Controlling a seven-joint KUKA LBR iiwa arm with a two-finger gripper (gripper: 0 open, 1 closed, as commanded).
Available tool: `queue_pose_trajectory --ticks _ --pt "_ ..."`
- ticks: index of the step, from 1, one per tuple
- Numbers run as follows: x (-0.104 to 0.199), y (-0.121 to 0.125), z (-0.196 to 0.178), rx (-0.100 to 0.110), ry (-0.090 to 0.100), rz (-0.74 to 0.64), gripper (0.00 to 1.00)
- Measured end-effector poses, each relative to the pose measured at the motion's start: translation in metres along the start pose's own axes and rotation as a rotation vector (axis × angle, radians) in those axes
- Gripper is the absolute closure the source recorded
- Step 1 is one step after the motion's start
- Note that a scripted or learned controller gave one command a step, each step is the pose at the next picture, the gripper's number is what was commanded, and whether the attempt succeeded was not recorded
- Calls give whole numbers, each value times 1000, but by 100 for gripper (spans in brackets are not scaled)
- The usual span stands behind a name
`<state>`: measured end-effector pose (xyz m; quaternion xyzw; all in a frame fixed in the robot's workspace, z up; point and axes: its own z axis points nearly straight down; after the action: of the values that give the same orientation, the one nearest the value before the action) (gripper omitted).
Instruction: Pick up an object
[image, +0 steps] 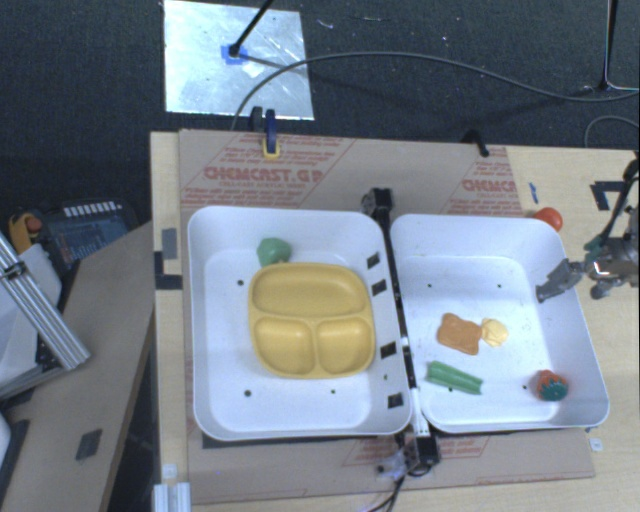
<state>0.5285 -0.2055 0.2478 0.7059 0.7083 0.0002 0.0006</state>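
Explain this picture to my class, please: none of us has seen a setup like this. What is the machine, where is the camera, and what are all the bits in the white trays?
The camera is fixed above a bench and looks down at a slant. Two shallow white bins sit side by side. The left bin holds a yellow divided plate and a small green object just behind it. The right bin holds an orange-brown piece touching a pale yellow piece, a green pod-shaped toy and a red and green toy. The machine is a robot arm reaching in from the right; its gripper sits at the right bin's far edge. Nothing is between its fingers.
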Motion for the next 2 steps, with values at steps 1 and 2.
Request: queue_pose_trajectory --ticks 1,2 --pt "11 -3 51 3 2 1 0" --pt "15 7 105 3 2 1 0"
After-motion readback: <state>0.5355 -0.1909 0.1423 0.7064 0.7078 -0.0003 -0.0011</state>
